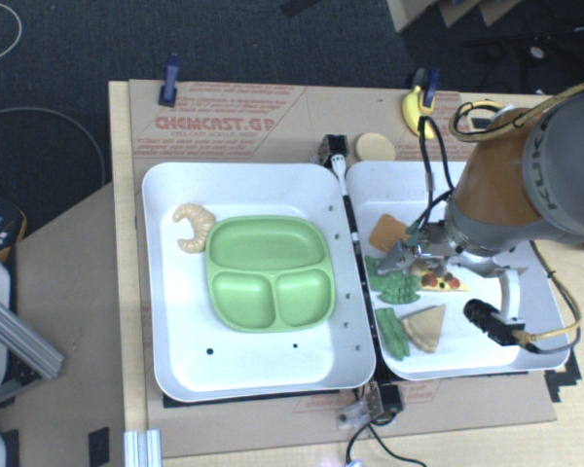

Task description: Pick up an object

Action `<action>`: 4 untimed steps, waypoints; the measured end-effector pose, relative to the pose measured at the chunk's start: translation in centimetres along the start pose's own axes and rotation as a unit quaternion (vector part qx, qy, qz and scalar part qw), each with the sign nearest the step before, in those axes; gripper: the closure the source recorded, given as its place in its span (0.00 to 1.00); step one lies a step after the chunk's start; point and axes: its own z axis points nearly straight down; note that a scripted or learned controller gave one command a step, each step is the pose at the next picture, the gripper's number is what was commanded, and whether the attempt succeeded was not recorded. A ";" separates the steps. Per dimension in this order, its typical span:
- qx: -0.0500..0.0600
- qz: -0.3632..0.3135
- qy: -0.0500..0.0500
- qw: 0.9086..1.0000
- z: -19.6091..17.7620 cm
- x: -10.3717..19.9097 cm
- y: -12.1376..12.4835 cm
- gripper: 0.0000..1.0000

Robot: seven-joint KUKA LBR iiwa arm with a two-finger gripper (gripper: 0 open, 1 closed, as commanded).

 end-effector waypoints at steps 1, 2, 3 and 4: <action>-0.005 0.000 -0.002 1.000 -1.7 -0.1 0.2 1.00; -0.009 -0.004 -0.001 1.000 -16.1 5.8 -1.2 1.00; 0.000 -0.003 0.000 1.000 -12.6 13.0 -5.7 1.00; -0.010 -0.002 -0.001 1.000 -27.1 12.5 -7.1 1.00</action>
